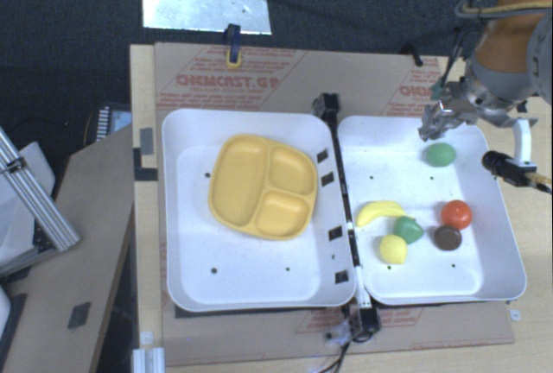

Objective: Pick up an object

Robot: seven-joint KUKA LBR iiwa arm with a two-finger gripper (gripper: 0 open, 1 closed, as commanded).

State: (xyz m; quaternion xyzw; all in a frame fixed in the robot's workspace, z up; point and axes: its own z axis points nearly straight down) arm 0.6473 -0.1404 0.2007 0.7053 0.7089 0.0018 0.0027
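My gripper [431, 128] hangs over the far part of the right bin [497, 276], just above and left of a green ball [441, 154]. Nothing can be seen held in it. Nearer the front of the same bin lie a yellow banana [380, 211], a green piece [409, 230], a yellow lemon-like fruit [393, 249], a red-orange tomato [455, 213] and a brown round piece [447, 237].
The left bin [194, 276] holds a yellow divided plate [262, 186]. A black clip strip [339, 190] runs between the two bins. A black part of the arm [505, 166] juts over the right bin's far right rim.
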